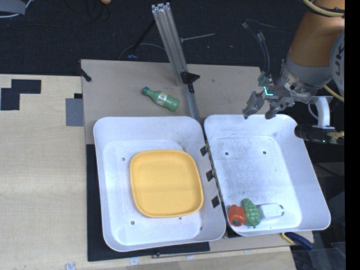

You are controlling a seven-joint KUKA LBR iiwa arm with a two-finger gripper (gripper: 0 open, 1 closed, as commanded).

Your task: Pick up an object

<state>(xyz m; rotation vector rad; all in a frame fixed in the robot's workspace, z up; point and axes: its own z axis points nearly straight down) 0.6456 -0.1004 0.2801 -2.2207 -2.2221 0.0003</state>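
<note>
We log the approach step: end effector (260, 107) over the right bin's (306, 167) far edge, its grip state something we cannot tell, while the toys (247, 213) lie in that bin's near-left corner, so we judge the next move a reach there.

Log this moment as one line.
tool: open, above right bin far edge | holding: nothing | yellow plate: left bin
</note>
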